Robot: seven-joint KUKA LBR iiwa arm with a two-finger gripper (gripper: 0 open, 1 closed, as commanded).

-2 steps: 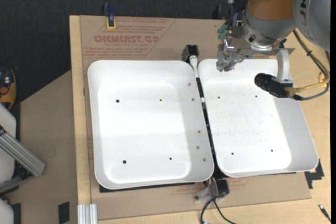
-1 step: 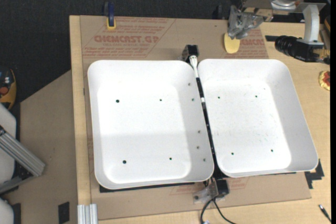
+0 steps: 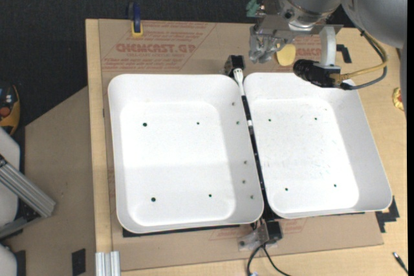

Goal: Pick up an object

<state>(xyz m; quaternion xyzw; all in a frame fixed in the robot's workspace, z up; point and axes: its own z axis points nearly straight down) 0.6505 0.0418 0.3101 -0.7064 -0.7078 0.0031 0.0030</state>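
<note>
Presently catalogued: one gripper [image 3: 264, 52], poised over the far edge of the right bin [image 3: 362, 139], near the corner where it meets the left bin [image 3: 119, 139]; whether the jaws stand open or closed cannot be told from this slant. Candidate item: one small pale yellow lump [image 3: 286, 55], just beside the gripper on its view-right side, at or past the bin's far rim (held, hanging, or resting on the bench's cardboard sheet [image 3: 168, 45]: not determinable); roundish, no evident long axis. Judgement: a grasp would turn on a short sideways shift toward view-right. Neighbours: black-and-white clip [image 3: 234, 65] at the top of the seam between the bins, near, view-left of the gripper; blue clamp [image 3: 135, 17], well apart. Bin floors: white, with small dark dots
</note>
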